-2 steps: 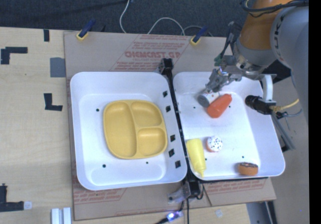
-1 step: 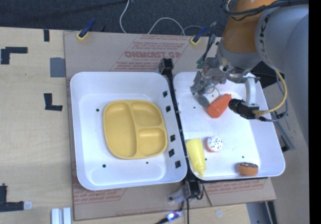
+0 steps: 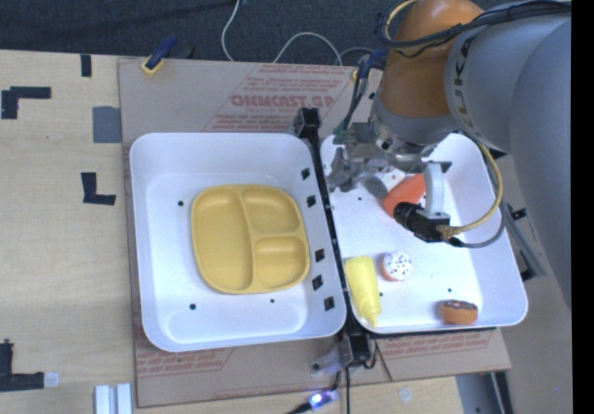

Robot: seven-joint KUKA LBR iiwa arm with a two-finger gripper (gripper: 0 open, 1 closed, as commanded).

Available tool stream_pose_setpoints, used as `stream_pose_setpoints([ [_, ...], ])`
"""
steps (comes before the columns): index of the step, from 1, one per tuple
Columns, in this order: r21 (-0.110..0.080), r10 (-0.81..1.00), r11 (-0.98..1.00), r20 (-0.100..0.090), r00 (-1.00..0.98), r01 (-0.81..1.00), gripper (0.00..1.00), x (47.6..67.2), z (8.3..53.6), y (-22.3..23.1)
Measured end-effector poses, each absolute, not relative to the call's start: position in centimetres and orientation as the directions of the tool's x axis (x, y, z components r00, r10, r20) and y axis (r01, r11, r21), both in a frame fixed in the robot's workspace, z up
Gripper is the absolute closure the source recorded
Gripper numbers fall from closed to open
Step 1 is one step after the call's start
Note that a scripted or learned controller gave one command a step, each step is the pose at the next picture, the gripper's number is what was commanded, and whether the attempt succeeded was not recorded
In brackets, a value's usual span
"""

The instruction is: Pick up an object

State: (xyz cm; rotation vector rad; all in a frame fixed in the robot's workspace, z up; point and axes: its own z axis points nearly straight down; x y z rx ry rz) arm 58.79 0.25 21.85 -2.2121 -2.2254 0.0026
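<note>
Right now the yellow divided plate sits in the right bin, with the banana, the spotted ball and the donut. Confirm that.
Wrong bin. The camera view shows the plate in the left bin; the banana, ball and donut lie in the right bin.

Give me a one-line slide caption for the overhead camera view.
KUKA arm reaches into the right bin beside an orange object; yellow divided plate sits in the left bin.

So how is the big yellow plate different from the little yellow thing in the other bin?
The yellow plate is wide, flat and split into three compartments; the yellow squeeze bottle is small, narrow and undivided. The plate lies in the middle of the left bin; the bottle lies on its side against the left wall of the right bin, near a white dotted ball. Both are yellow and lie untouched.
</note>
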Motion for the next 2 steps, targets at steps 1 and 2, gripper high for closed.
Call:
stream_pose_setpoints([
  [1, -0.004, 1.0, 0.007, 0.001, -0.007, 1.0, 1.0, 57.4, 21.0, 5.5],
  [2, -0.002, 1.0, 0.007, 0.002, -0.007, 1.0, 1.0, 56.0, 22.1, 9.9],
])
